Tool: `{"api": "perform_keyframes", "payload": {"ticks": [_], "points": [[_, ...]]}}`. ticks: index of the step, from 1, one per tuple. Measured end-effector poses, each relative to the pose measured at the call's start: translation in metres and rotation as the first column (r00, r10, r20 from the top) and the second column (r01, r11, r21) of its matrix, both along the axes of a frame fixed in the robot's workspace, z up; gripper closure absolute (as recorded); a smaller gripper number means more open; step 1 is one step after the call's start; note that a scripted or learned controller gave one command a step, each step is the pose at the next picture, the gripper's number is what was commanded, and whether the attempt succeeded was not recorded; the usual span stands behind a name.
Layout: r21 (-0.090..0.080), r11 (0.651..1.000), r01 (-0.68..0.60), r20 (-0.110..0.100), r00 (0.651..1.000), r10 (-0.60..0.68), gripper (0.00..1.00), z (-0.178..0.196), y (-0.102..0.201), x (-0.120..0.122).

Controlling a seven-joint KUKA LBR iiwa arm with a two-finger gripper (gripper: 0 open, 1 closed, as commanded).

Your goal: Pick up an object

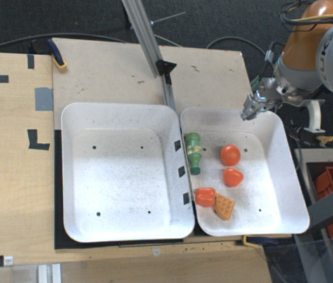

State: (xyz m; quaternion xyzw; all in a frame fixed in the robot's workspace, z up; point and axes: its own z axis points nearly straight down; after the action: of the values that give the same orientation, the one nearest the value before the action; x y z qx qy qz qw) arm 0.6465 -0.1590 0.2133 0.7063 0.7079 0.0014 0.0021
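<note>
Objects for the pick all lie in the right bin (284,158), most likely because that bin serves as the source and the left bin (78,158) as the place for whatever gets lifted out. The camera view shows a green bottle (192,152) lying lengthwise close to the wall between the bins, two red tomatoes, the upper one (230,154) and the lower one (232,176), near the bin's middle, and an orange-red block (205,196) touching a tan waffle piece (224,206) toward the near edge. The gripper (250,109) hangs over the far right corner of that bin, above its rim, and nothing sits at its tip; whether it stands apart or together I cannot tell at this size. Nearest candidate, by my judgement, is the upper tomato, which lies below and a little left of the gripper in the picture, well apart from it. The bottle hugs the wall, which could crowd a grasp.
</note>
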Motion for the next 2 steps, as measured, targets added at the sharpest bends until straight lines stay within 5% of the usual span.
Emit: {"api": "perform_keyframes", "payload": {"ticks": [1,2], "points": [[0.000,1.000,0.000,0.000,1.000,0.000,1.00,0.054,0.001,0.001],[0.003,1.000,-0.003,-0.007,1.000,0.003,1.00,0.055,0.055,-0.021]]}}
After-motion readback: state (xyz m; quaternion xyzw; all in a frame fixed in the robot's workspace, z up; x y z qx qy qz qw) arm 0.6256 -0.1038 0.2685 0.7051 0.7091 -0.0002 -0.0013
